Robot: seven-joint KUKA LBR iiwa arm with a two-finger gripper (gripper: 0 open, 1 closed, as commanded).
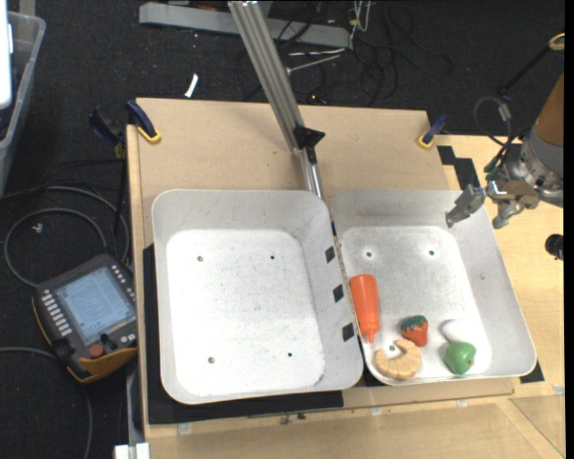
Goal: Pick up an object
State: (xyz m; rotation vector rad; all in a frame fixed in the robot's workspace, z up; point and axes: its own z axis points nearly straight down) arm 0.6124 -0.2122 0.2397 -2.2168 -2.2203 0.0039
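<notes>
Hand (482,206) spread wide, holding nothing, above right bin (502,296); arm cut off.

The arm (554,108) is cut off by the frame's edge at three o'clock, so just its wrist end shows. The gripper (485,205) is small and dim, and whether its fingers stand apart or together cannot be told. At nine o'clock a clear plastic box (18,67) is cut off by the left edge near the top corner. At twelve o'clock a grey metal bar (242,20) runs out of the top edge. The near rim of the right bin (498,269) hides part of the bench (269,143) at five o'clock. A small white thing (451,331) beside the green toy (460,357) is too faint to name.
</notes>
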